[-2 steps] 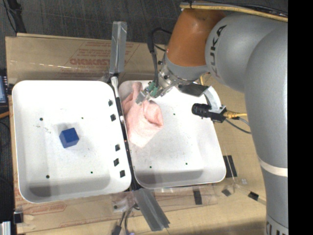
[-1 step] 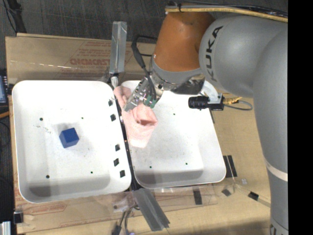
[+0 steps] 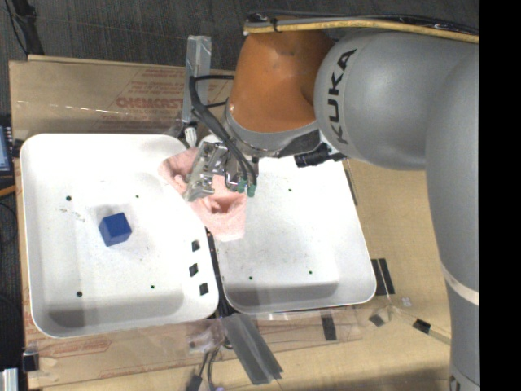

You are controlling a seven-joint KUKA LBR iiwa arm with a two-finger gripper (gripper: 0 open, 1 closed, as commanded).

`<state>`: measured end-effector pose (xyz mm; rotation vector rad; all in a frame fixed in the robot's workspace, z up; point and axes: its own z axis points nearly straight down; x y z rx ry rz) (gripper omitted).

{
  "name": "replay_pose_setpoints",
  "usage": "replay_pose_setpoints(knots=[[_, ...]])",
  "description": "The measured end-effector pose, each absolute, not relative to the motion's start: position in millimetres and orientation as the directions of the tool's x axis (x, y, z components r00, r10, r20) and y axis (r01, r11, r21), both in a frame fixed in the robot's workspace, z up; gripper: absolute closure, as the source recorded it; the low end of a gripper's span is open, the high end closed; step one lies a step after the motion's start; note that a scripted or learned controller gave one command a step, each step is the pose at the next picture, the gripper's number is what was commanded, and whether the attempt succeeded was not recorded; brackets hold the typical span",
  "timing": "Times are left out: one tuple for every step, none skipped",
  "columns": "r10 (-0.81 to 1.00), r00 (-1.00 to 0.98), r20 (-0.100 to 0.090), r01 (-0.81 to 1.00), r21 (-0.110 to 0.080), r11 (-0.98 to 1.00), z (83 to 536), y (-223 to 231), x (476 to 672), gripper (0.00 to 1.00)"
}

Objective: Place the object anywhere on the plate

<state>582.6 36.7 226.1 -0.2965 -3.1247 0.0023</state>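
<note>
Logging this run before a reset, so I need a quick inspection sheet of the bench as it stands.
Surface: two white bins, left bin and right bin, on a cardboard-covered bench.
Job's things: pink cloth draped across the bins' shared edge; blue cube in left bin; no plate seen.
Clutter: nothing seen.
Grippers: hand over the cloth.
Cables: black cable beside the wrist.
Surroundings: dark floor.

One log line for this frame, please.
hand: over the seam between the bins | pink cloth: draped across that seam under the hand | blue block: in left bin, apart
</note>
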Motion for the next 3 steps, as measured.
replay_pose_setpoints(knots=[[-0.004,-1.0,0.002,-0.004,-0.001,1.0,219,85,570.5,1.0],[-0.009,-1.0,0.002,-0.009,-0.001,1.0,228,133,553.7,1.0],[-0.008,-1.0,0.002,-0.008,-0.001,1.0,228,133,553.8,0.0]])
